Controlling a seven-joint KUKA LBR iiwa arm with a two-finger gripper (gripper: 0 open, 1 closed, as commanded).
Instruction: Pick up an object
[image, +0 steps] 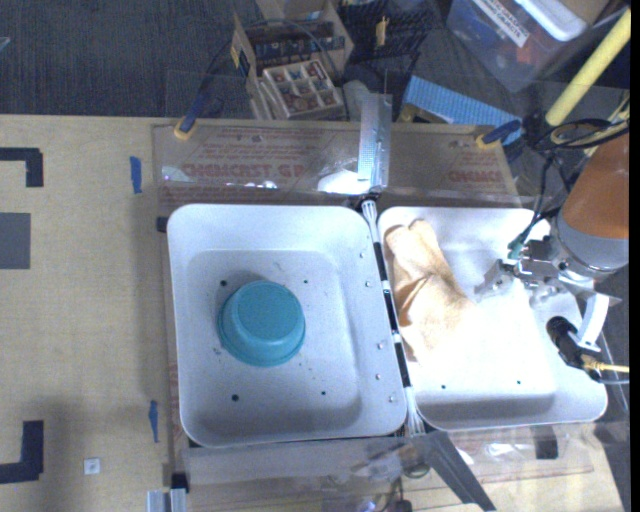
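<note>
I am reaching in from the right, my orange-banded wrist hanging over the right bin (575, 400), and my gripper (497, 276) is sitting low over that bin's upper middle, just to the right of the tan cloth (420, 285). Nothing is showing between its tips, and I cannot tell how it is set from this slanted look down. The tan cloth is lying crumpled along the left wall of the right bin, stretching from the upper corner toward the middle, close to my gripper, though I cannot tell whether they are touching. In the left bin (200, 240) a teal bowl (262, 322) is resting upside down, a little left of centre, well apart from me.
</note>
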